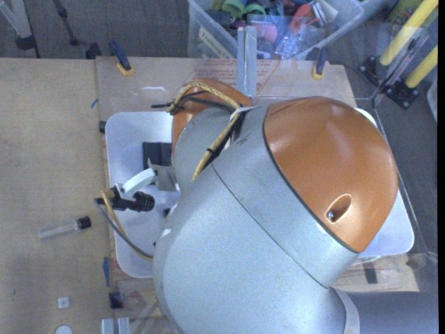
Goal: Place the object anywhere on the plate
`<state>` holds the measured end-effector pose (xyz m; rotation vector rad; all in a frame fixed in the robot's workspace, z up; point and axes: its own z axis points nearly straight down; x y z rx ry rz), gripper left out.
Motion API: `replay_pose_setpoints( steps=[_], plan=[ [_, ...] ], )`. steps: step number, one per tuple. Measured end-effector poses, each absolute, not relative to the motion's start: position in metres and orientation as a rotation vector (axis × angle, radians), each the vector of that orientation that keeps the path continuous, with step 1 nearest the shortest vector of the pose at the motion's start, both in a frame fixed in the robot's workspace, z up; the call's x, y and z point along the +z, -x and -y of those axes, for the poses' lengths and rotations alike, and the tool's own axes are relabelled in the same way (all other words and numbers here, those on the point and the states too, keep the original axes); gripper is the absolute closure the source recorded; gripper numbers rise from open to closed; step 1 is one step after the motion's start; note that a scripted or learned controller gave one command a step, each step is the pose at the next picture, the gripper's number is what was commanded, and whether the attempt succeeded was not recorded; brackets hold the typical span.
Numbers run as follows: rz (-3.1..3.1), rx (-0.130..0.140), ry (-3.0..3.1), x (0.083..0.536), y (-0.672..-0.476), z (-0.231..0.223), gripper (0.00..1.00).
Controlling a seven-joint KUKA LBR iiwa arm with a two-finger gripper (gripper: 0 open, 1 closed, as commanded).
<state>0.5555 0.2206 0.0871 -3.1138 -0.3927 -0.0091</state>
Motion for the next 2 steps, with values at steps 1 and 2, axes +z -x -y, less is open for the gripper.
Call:
replay_pose_setpoints(
  steps=[1,2],
  plan=[
    [0.987,0.007,2.982,0.172,-0.6,-0.226,1.0],
    [1.236,0.005,2.888,0.115,-0.659,-0.226,1.0]
  ],
)
